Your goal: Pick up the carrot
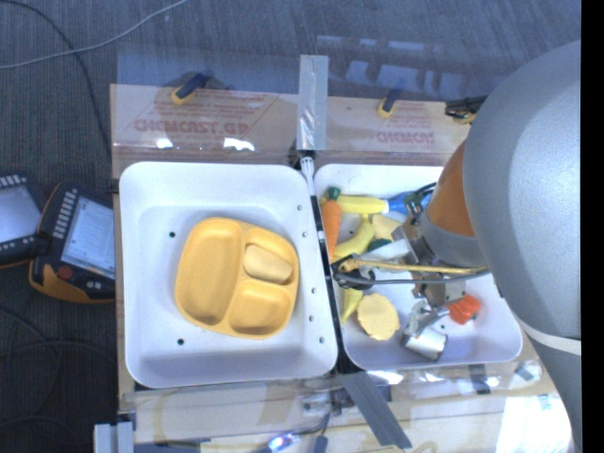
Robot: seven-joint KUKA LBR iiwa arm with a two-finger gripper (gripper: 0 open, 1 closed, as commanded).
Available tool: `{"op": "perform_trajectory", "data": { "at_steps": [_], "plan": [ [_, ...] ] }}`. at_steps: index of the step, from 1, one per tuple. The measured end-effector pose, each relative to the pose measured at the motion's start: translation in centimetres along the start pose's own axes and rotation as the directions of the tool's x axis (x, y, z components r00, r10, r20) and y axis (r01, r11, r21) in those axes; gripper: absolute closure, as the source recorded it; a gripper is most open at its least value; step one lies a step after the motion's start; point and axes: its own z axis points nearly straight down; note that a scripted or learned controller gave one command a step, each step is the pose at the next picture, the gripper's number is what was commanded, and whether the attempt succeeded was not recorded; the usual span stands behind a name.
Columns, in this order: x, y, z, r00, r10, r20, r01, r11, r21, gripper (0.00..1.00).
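Presently, item one: slim orange toy carrot, lying in the right-hand shallow white bin, hard against its left wall by the divider. Long axis runs roughly up-and-down the camera view, parallel to that wall; green-tipped end appears to point to the far side, narrow end toward the near side, though the tip is partly crowded by neighbours.

Adjacent: long yellow toy piece just beside its top; pale yellow round slice nearer the front; small red-orange piece well apart at right.

End effector: low over the front of the same bin, apart from the carrot; whether it is wide or narrow cannot be told, and nothing is seen held.

Left-hand white bin: holds a yellow compartment plate.

Step judged: approach, grasp not yet made. Next move calls for travel left and toward the far side, then alignment across the carrot's short axis, with little clearance at the wall.
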Motion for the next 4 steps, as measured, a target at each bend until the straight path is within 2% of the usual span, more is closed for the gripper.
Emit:
{"op": "perform_trajectory", "data": {
  "at_steps": [1, 2, 3, 4],
  "plan": [
    [0.0, 0.0, -0.8, 1.000, -0.011, 0.005, 0.011, 1.000, 0.000, 1.00],
    [1.5, 3.2, -13.6, 0.997, -0.082, -0.004, 0.082, 0.997, -0.003, 1.00],
    [-2.2, 16.4, -16.6, 0.939, -0.343, -0.002, 0.343, 0.939, -0.002, 1.00],
    [-3.8, 17.9, -17.0, 0.661, -0.751, -0.001, 0.751, 0.661, -0.004, 1.00]
  ]
}}
